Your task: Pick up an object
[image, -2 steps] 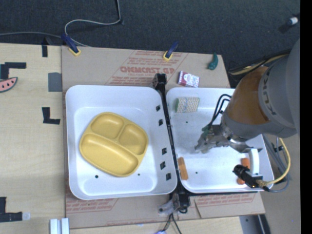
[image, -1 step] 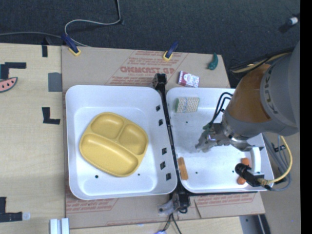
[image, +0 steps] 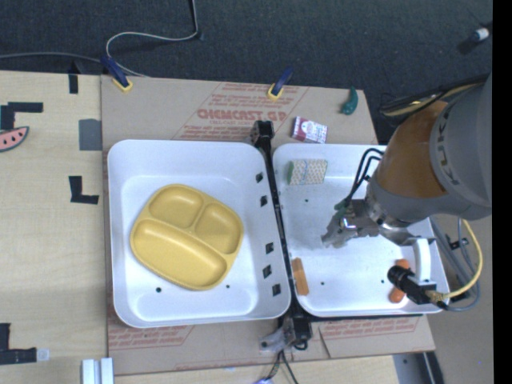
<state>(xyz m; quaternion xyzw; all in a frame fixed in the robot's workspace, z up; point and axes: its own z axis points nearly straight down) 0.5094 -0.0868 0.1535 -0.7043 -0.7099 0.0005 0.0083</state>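
Two shallow white bins sit side by side on a cardboard sheet (image: pixel 240 114) with red print. Left bin (image: pixel 128 214) holds a yellow divided tray (image: pixel 186 235), three compartments, lying flat and slightly rotated near the bin's middle. Right bin (image: pixel 352 290) has the arm (image: pixel 436 162) reaching in from the right, grey with orange band, gripper (image: pixel 342 229) low over the bin floor around the middle. Claw state: cannot tell, tips too small and dark against the wrist, nothing visibly between them. Objects in right bin: a pale greenish speckled sponge-like pad (image: pixel 308 171) at the far left corner, well apart from the gripper; a small orange-brown stick-shaped item (image: pixel 300 276) against the near left wall by the divider; a small orange piece (image: pixel 397 295) near the front right, beside a black cable fitting (image: pixel 404 281). Outside the bins: a small red-and-white packet (image: pixel 309 130) on the cardboard just beyond the right bin, two yellow-blue clamps (image: pixel 120 77) on the cardboard's far edge, a teal object (image: pixel 350 100) at the far right corner.
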